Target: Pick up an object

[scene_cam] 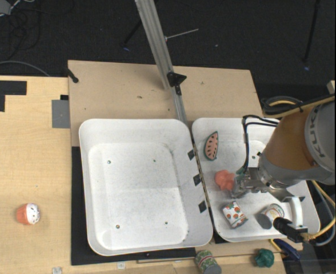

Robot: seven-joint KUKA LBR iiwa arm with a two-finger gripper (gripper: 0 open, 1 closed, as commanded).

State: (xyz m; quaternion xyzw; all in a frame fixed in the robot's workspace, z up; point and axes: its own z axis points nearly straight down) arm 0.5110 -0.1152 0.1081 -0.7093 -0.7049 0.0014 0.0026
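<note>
The grey arm with its orange band reaches into the right-hand shallow white bin (219,131), and its jaws (240,184) sit just beside a small red rounded lump (226,180), which lies immediately to their left, possibly touching. Whether the jaws are apart or together I cannot tell. The lump looks roughly round, with no clear long axis. A white red-spotted cube (234,214) lies below, a watermelon-slice toy (211,145) above.
</note>
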